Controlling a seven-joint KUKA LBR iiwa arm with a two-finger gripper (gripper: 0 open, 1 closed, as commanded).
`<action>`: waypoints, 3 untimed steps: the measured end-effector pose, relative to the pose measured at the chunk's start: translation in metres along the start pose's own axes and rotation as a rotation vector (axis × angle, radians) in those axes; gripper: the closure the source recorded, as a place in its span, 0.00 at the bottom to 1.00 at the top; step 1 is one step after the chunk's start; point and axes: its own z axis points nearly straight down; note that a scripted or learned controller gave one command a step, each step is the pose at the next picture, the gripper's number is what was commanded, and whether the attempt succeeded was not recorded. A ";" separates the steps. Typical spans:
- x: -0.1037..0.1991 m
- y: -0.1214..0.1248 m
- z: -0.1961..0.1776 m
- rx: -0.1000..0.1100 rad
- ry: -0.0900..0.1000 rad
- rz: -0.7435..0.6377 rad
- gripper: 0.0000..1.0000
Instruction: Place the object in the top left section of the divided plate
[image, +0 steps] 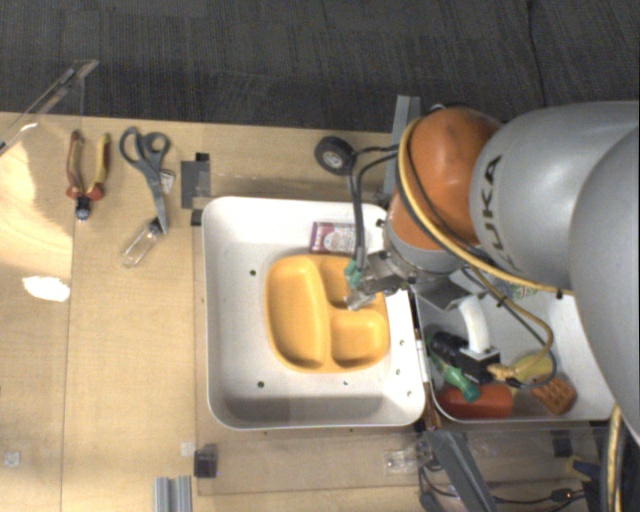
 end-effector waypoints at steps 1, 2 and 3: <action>-0.015 -0.006 -0.019 0.000 -0.001 -0.613 1.00; 0.007 -0.006 0.029 0.003 0.002 -0.878 1.00; 0.008 0.014 -0.023 -0.001 -0.001 -1.075 1.00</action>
